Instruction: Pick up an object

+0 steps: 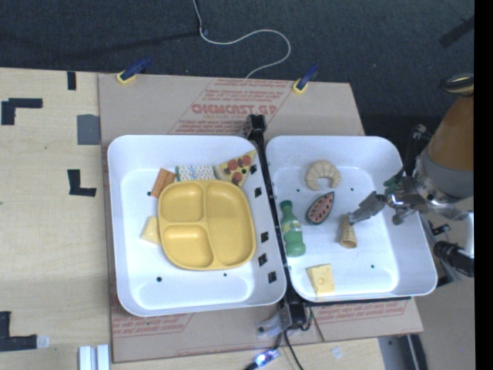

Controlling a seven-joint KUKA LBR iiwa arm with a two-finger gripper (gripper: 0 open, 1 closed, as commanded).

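From my seat I see the gripper low over the right bin, reaching in from that bin's right edge. The dark fingers look nearly together, with nothing between them, though at this slant and size I can't be sure of the gap. The tip sits just above the top of a tan cone, which lies on the bin floor near the middle; whether they touch I can't make out.

Around the cone in the same bin: a croissant toward the far edge, a dark oval slice with a pink face just left of the cone, a green bottle lying along the left wall, and a yellow cheese wedge near the front edge.

The left bin holds a yellow divided plate in its middle. Small items are tucked behind the plate along the far edge, including a pizza slice, and a pale yellow piece sticks out at the plate's left side. Both bins sit on a cardboard sheet on the tabletop.
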